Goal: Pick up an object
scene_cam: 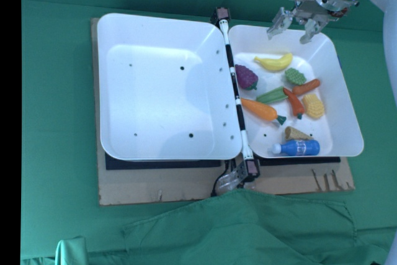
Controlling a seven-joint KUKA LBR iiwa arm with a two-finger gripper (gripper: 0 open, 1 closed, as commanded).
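- The claw [296,25] is seen spread wide with nothing between its fingers, poised over the far rim of the right bin [347,108].
- The approach step is judged in hand.
- Just below it lies a toy banana [275,62]; a straight descent is called for.

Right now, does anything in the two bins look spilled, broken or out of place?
Nothing stands out. The toys, such as the banana, the carrot and the blue bottle, all lie inside the right bin. The hand is open above its far edge.
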